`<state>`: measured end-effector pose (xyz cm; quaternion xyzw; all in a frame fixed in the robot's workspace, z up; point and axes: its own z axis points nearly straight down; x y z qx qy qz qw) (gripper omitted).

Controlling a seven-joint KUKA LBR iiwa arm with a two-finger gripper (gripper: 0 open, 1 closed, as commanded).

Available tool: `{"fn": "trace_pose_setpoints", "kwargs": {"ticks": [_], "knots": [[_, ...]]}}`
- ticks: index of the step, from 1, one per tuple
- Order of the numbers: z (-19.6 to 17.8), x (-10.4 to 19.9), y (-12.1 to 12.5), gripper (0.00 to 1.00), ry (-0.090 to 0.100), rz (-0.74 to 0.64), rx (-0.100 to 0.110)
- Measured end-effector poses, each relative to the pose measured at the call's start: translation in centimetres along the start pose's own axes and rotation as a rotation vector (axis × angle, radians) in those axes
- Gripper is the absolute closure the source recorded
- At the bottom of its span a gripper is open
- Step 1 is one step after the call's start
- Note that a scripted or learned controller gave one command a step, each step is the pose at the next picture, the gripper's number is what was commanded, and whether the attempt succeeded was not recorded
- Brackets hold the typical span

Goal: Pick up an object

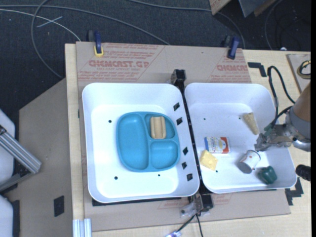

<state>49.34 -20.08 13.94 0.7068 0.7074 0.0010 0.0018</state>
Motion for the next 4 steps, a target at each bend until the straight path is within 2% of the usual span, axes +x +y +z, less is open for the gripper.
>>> {"fn": "trace_pose_setpoints", "kwargs": {"ticks": [1, 2, 4], "knots": [[-4.6, -0.7, -0.2, 1.0, -0.001, 0.0, -0.002], [-6.3, -0.7, -0.1, 1.0, 0.0, 0.0, 0.001], [-5.1, 9.5, 3.0, 1.0, 0.005, -0.006, 0.005]]}}
